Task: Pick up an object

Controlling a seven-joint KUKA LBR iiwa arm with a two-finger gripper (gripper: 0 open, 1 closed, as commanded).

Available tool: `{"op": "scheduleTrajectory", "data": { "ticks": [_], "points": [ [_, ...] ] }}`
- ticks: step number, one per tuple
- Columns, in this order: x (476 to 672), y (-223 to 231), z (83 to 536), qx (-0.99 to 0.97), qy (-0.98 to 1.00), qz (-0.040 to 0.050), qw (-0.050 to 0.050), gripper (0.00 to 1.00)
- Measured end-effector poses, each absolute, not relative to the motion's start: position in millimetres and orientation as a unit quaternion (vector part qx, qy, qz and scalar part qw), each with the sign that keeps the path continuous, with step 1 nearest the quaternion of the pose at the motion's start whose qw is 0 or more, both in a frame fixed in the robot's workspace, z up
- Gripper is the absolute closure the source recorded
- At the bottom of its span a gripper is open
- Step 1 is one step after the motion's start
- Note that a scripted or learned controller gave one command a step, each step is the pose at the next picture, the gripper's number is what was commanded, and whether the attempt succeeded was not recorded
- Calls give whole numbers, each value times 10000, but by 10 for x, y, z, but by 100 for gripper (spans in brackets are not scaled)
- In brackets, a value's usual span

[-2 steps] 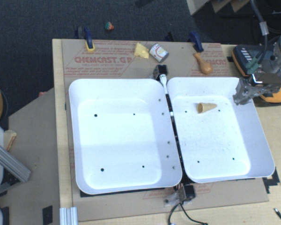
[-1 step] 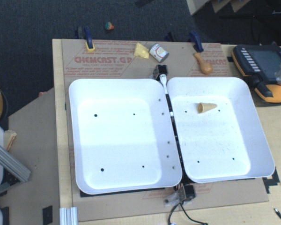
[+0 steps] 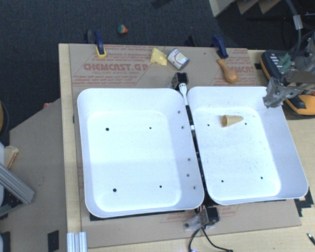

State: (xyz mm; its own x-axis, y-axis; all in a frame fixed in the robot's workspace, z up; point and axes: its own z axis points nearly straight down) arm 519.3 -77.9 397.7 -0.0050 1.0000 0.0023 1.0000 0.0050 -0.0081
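A small tan cone-shaped object (image 3: 231,121) lies on its side in the upper middle of the right white bin (image 3: 283,161). My gripper (image 3: 273,98) hangs over that bin's upper right corner, at the rim, well to the right of the cone and apart from it. Nothing can be seen held in it. The left white bin (image 3: 94,140) lies beside the right one.
On the board behind the bins lie a yellow piece (image 3: 158,57), a small white box (image 3: 178,59) and a tan pear-shaped object (image 3: 228,72). Blue clamps (image 3: 100,43) (image 3: 218,45) grip the board's far edge. A black tool (image 3: 181,81) sits between the bins.
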Motion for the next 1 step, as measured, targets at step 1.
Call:
{"op": "scheduleTrajectory", "data": {
  "ticks": [1],
  "points": [
    [5242,-1782,5249,-7104,-7038,-24,-96,100]
  ]
}}
